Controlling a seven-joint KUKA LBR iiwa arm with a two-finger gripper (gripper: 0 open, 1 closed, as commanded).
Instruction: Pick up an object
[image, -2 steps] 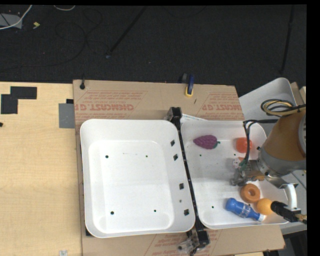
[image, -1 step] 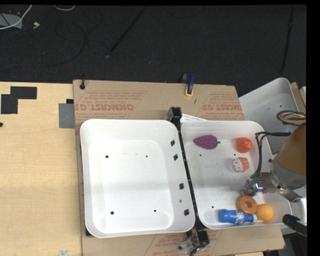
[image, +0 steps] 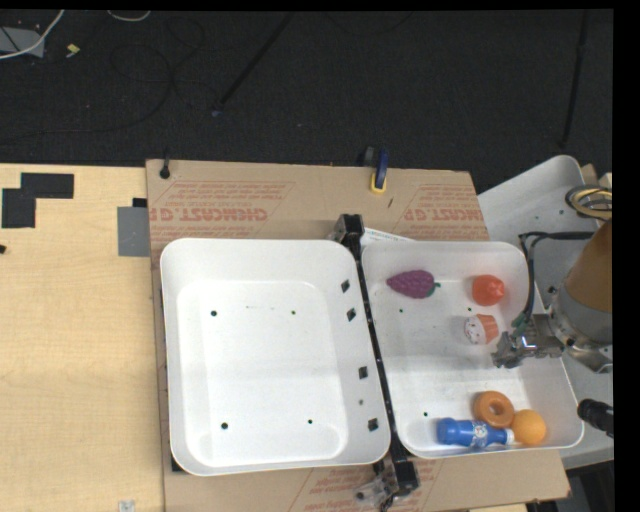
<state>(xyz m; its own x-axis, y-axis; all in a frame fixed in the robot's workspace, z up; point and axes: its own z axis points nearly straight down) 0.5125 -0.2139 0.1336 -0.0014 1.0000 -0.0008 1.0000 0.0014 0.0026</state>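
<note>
Two shallow white bins sit side by side on a brown cardboard sheet (image: 300, 205) printed with red lettering that reads upside down from here. The left bin (image: 190, 300) has a few small dark dots on its floor. The right bin (image: 440, 265) touches it along a black divider strip (image: 362, 330) fitted with small clips. A blue and yellow clamp (image: 378, 170) grips the far edge of the cardboard. The cardboard lies on a light wooden bench (image: 70, 340), which carries black tape patches (image: 35, 195) and a grey rectangle (image: 131, 230) near its far left. Beyond the bench the dark floor (image: 300, 80) shows what appear to be loose cables.
</note>
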